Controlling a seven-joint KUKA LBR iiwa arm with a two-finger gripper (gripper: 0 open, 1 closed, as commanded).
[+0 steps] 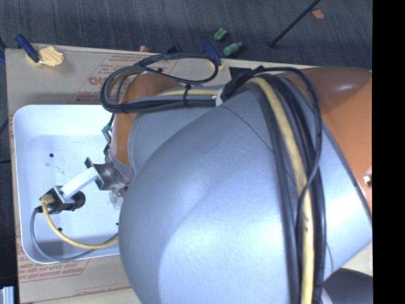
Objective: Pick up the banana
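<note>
My grey arm (pixel 240 195), with its orange band (pixel 342 119), rises close to the camera and covers most of the view. Its wrist end hangs over the right part of the left white bin (pixel 25 125). The gripper (pixel 111 181) peeks out from under the arm there as a small grey metal part, low over the bin floor. The arm's bulk hides the right side of this bin and everything to the right of it.
The bare floor of the left bin carries a few small dark specks (pixel 52 156). Brown cardboard (pixel 82 68) surrounds the bin. A blue clamp (pixel 26 46) sits at the back left corner, and green bits (pixel 226 40) lie on the dark carpet behind.
</note>
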